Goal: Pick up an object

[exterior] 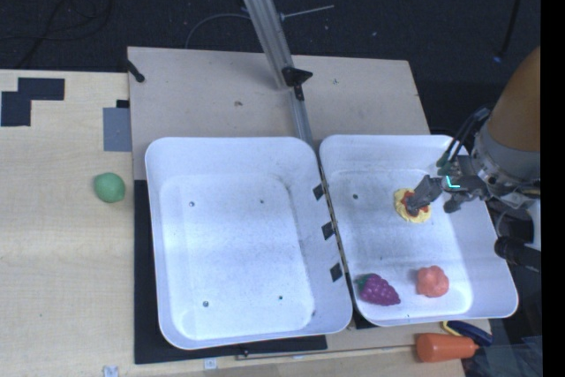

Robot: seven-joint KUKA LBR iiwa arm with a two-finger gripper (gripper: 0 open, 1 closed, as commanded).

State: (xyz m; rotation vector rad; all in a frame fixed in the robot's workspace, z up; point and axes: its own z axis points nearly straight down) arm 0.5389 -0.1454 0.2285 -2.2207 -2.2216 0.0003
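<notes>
The hand (422, 197) sits low over the right bin (371, 156), right at a small yellow object (411, 207) w/ a red patch on top, lying on the bin floor in the upper-right part of that bin. Can't tell whether the hand is spread or closed, or if it has hold of anything: it's dark, small and overlaps the object from this angle.

Risks, as I judge them:
- The hand looks set toward the object's right edge, not centred. If so, a close could catch just a lip and the thing could slip out on the lift.
- Object looks low and flattish, so little to grab; the hand may scrape the bin floor or nudge the piece aside instead.

Look of the thing: yellow, roundish, squat, w/ a red mark; shape details too small to read.

2 other items share the right bin, near its front wall: a purple grape-like bunch (379, 290) and an orange-pink round piece (432, 282), both well apart from the hand. The left bin (177, 156) lies beside it on the worktop (53, 225). A green ball (109, 187) rests on the worktop left of the bins.
</notes>
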